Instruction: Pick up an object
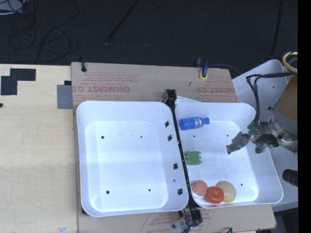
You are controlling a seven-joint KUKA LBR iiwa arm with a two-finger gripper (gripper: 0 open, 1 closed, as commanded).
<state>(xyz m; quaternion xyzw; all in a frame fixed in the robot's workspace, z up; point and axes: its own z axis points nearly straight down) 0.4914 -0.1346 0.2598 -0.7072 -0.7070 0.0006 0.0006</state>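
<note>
Objects for picking are being seen in the right bin (pixel 265 181) in the camera view: a blue bottle (pixel 194 123) lying near the far wall, a green item (pixel 192 158) by the divider, and a red disc (pixel 215 194) between a pink piece (pixel 198 187) and a tan round (pixel 227 190) at the near wall. The claw (pixel 240 141) is being held above the bin floor, well apart from all of them; whether it is spread cannot be told.
</note>
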